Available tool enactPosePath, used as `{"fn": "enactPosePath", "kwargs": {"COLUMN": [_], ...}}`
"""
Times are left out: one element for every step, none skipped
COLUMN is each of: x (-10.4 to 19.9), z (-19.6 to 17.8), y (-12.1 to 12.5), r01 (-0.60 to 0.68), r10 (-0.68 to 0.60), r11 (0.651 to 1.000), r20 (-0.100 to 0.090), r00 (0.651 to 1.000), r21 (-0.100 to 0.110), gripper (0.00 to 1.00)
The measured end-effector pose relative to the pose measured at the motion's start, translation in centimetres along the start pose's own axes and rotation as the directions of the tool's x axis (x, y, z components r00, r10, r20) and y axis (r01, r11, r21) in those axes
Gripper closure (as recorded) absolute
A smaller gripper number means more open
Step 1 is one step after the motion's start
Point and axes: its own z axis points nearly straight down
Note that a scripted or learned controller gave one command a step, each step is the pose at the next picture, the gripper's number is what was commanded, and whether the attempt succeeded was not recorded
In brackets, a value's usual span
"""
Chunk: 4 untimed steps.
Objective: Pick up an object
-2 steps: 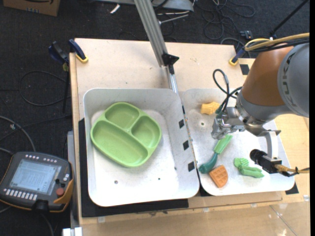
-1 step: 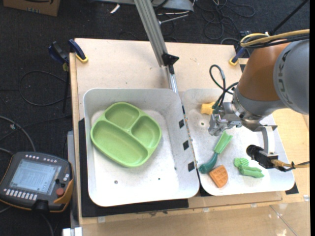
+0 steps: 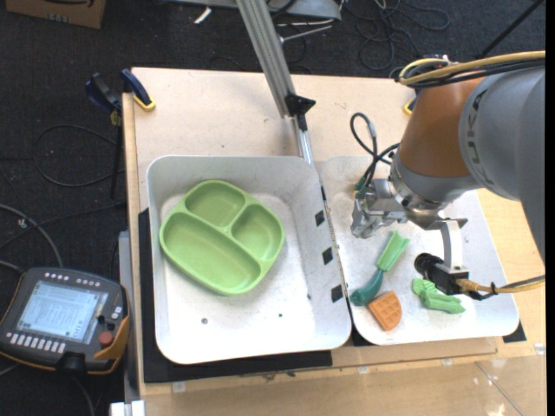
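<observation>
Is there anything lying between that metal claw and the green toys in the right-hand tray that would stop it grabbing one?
Nothing visible blocks it. The metal two-finger gripper hangs right above the upper end of the long green and teal plastic piece in the right white bin. The orange waffle-textured wedge and the small bright green toy lie farther off, with no barrier between.

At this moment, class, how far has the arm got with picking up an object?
Done: the claw has reached the right bin. In hand: it hangs low near the upper end of the green-handled tool, nothing visibly gripped. Left: grasping and lifting; the tool, orange piece and green toy lie on the bin floor.
</observation>
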Motion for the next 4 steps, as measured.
{"fn": "enactPosePath", "kwargs": {"x": [4.2,5.3,-1.5,-4.5], "z": [0.0,-3.7,-0.8,-4.9], "y": [1.7,5.3,5.3,5.9], "r01": [0.002,0.0,-0.012,-0.008], "r10": [-0.002,0.0,0.012,0.009], "r11": [1.0,1.0,1.0,1.0], "r20": [-0.001,0.0,0.002,0.003], "r00": [1.0,1.0,1.0,1.0], "r21": [-0.002,-0.006,0.003,-0.005], "gripper": [1.0,1.0,1.0,1.0]}}
